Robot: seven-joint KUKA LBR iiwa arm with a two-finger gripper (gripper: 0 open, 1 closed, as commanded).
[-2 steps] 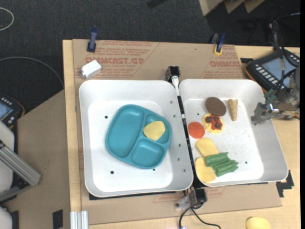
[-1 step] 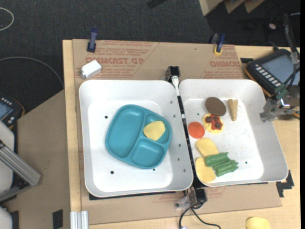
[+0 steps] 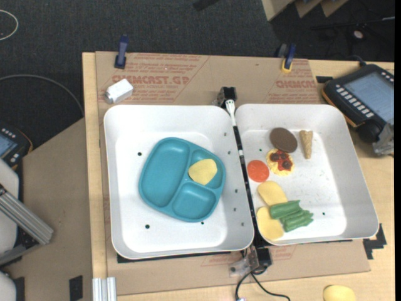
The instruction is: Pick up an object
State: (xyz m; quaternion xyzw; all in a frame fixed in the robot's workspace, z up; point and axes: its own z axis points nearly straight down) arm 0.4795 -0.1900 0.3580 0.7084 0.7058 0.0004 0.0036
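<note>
Two white bins side by side, left bin (image 3: 122,231) and right bin (image 3: 351,187). Nearest in the right bin, a yellow slice (image 3: 269,227) touching green beans (image 3: 292,214), another yellow piece (image 3: 272,192) just behind. Further back, a red disc (image 3: 257,170), a small pizza (image 3: 281,161), a brown disc (image 3: 283,139) and a tan cone (image 3: 306,143). In the left bin, a teal divided plate (image 3: 166,180) with a yellow chip (image 3: 203,171) in its far right compartment. Beyond the bins, a white block (image 3: 119,91). Cannot tell whether the claw is released or clenched.
</note>
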